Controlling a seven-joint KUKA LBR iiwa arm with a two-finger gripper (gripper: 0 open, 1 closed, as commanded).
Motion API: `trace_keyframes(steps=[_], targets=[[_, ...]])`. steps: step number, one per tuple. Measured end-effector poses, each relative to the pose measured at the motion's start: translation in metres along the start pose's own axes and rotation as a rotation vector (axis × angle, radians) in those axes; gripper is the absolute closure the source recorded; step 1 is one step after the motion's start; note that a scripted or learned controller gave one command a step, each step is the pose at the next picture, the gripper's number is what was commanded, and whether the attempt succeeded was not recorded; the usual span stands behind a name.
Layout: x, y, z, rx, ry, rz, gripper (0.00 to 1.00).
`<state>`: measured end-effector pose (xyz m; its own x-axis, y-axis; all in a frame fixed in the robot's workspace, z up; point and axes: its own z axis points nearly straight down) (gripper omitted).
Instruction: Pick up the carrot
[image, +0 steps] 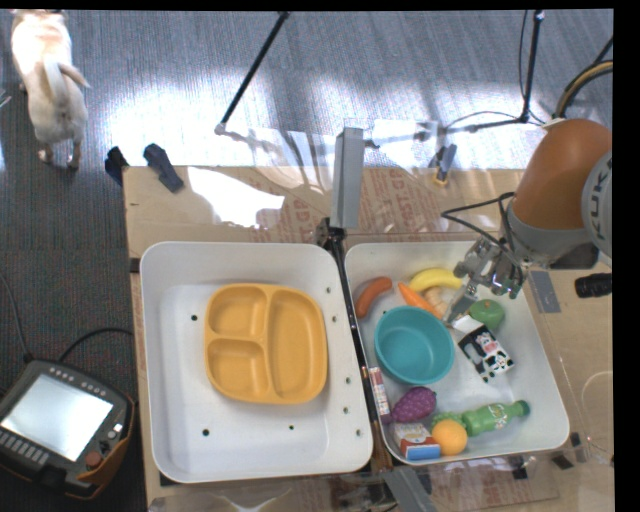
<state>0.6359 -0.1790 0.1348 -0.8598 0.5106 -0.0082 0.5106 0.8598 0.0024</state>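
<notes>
The carrot (418, 298) is a small orange wedge in the right bin (545, 365), lying between the banana (436, 279) and the teal bowl (413, 345). My gripper (468, 297) hangs over the bin's back right part, just right of the carrot and the banana. Its fingers (459, 307) are spread apart and point down-left with nothing between them. The carrot is a short way from the fingertips and is not held.
The right bin also holds a sausage (373, 295), a green round thing (486, 313), a cow-print carton (486, 353), purple grapes (412, 404), an orange (450, 437) and a green bottle (492, 416). A yellow divided plate (266, 342) lies in the left bin (170, 400).
</notes>
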Motion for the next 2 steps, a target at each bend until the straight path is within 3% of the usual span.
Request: trace_keyframes(steps=[1, 2], targets=[[0.011, 0.022, 0.038, 0.001, -0.002, 0.033, 0.00], [0.048, 0.017, 0.046, 0.003, 0.007, 0.350, 0.00]])
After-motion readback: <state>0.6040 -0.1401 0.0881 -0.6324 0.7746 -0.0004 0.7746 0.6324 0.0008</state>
